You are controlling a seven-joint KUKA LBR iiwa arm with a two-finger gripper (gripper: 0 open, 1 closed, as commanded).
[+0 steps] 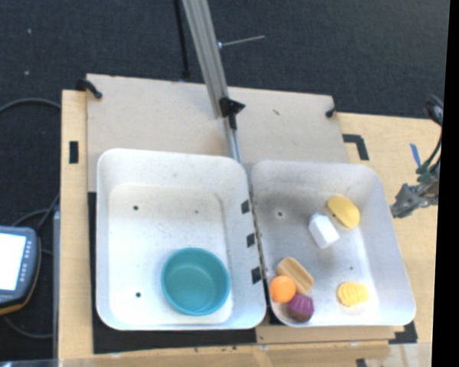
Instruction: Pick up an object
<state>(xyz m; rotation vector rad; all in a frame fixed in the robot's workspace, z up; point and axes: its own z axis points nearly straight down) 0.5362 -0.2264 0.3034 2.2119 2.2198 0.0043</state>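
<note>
The right bin (pixel 367 186) holds several small objects: a yellow oval piece (pixel 343 211), a white block (pixel 324 230), a tan bread-like piece (pixel 295 274), an orange ball (pixel 282 288), a purple object (pixel 300 306) and a yellow ridged piece (pixel 353 293). A teal bowl (pixel 196 281) sits in the left bin (pixel 130 181) near its front. My gripper (pixel 413 198) hangs at the right edge of the view, just outside the right bin's right rim, apart from all the objects. Nothing shows between its tips.
A slanted metal rail (pixel 209 55) runs from the top of the view down to the gap between the bins. A tablet-like screen (pixel 3 263) lies at the left, off the bench. Black brackets mark the board corners.
</note>
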